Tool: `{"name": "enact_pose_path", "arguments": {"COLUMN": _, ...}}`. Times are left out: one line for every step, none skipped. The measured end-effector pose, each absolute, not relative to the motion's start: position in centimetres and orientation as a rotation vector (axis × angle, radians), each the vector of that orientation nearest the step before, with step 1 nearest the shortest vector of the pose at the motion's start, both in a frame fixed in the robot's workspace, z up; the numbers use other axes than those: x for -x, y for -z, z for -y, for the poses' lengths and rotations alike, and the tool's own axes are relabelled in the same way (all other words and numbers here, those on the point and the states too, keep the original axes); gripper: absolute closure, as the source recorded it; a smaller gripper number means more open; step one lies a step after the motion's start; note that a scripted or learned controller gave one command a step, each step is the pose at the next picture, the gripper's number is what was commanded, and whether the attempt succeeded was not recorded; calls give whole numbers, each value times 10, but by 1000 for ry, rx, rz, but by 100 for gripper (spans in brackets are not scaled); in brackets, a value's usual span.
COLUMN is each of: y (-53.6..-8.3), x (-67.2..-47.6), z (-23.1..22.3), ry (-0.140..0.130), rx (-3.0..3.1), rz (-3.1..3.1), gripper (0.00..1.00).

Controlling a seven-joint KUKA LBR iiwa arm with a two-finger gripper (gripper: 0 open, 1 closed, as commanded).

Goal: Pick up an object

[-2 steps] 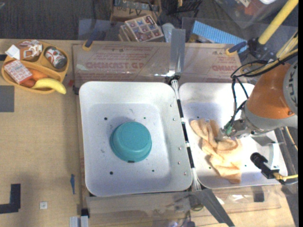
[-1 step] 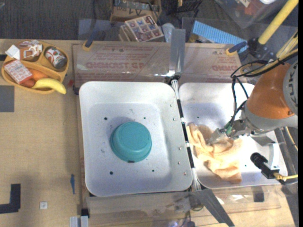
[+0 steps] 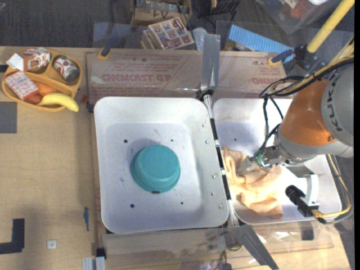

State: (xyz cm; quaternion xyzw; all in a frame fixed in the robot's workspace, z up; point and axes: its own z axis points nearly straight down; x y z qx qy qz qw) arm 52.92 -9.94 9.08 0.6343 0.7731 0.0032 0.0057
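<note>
Since the arm (image 3: 315,117) comes in from the right edge and its orange band sits right over the wrist, you get a poor look at the gripper (image 3: 262,159): it's low in the right bin (image 3: 242,117), centre-right of frame, down against a crumpled pale-yellow cloth (image 3: 253,187). Whether anything is between its tips, or how far apart they stand, you can't tell — too small and partly covered by the wrist body.

Cloth lies along the left and lower part of the right bin, bunched against the divider; the folds hide its outline, and its upper end runs under the gripper. Black cables (image 3: 270,106) loop across the bin's upper half. At the lower right of that bin, a black-and-white part (image 3: 304,198) sticks out below the arm; hard to say what it is.

Left bin (image 3: 112,122), centre of frame: one teal bowl (image 3: 156,168), rim down, sitting apart from all walls.

Upper left of frame on the counter (image 3: 45,179): a yellow tray (image 3: 12,89) with a banana (image 3: 59,100) at its front edge and some packaged items, labels unreadable. Top of frame is clutter behind the bins, partly cropped; a yellow pole (image 3: 334,17) is cut off at the upper-right corner.
</note>
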Motion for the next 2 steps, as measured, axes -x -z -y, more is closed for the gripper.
{"name": "enact_pose_path", "arguments": {"y": -101, "x": -530, "z": 100, "ry": -17, "rx": -1989, "rz": -2415, "gripper": 100}}
{"name": "enact_pose_path", "arguments": {"y": -101, "x": -530, "z": 100, "ry": -16, "rx": -1989, "rz": -2415, "gripper": 0}}
